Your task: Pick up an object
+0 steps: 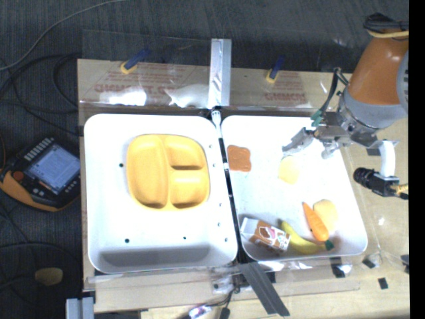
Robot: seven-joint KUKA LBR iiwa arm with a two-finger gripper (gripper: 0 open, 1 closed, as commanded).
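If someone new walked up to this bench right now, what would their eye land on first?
Most likely the yellow divided tray, which lies alone in the middle of the left bin. Next comes the arm's orange band at upper right, with the gripper hanging over the right bin just above a pale yellow piece. Along that bin's near edge lie a carrot, a banana and a small carton.

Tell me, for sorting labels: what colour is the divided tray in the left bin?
Yellow tray, camera view.
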